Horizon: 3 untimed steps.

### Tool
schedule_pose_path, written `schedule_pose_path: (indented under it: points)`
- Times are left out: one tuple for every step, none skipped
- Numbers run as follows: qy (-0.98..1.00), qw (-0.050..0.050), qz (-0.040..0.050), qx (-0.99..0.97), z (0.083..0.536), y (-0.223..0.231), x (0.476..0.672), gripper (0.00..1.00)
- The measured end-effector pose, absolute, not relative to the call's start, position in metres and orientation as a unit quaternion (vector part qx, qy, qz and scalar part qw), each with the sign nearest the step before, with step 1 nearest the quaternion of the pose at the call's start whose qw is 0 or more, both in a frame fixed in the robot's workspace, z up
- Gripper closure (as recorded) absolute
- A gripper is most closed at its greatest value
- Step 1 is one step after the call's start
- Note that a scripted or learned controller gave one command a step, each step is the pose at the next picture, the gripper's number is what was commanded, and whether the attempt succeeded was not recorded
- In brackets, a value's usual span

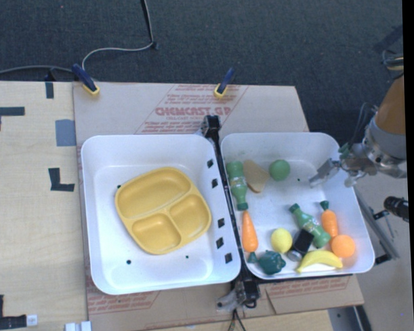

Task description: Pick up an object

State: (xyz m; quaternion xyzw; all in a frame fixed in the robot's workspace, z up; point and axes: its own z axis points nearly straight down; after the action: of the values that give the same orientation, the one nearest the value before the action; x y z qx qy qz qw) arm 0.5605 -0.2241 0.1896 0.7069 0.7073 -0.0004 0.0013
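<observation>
My gripper (pixel 331 172) hangs over the right edge of the right bin (pixel 297 139), its two fingers spread apart with nothing between them. The toys lie below and to its left. Nearest, just under my fingers, are a small carrot (pixel 329 222) and a green bottle (pixel 309 226) lying at a slant, with an orange ball (pixel 343 246) and a banana (pixel 319 261) in the near corner. A green ball (pixel 280 169) sits alone toward the far wall, well apart from the rest, beside a tan piece (pixel 255 176).

I judge these to be light, hollow plastic playthings: stiff, smooth and somewhat slippery, not fragile. The round ones are likely to roll out of a pinch unless I close squarely across the middle. The small carrot looks the better choice: it is close, lies flat, and has clear floor on its right side. I would take it across its thick middle, fingers astride its long axis, not near the tapering tip.

The left bin (pixel 100 199) holds a yellow divided tray (pixel 162 209).
</observation>
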Motion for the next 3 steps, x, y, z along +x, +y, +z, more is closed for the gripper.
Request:
schedule_pose_path:
  points:
    - [0.708,-0.001,0.0002,0.707,0.088,-0.173,0.528,0.0]
    - [0.707,0.002,-0.0003,0.707,0.188,-0.224,0.592,0.0]
    - [0.708,-0.002,0.0011,0.706,0.093,-0.203,0.545,0.0]
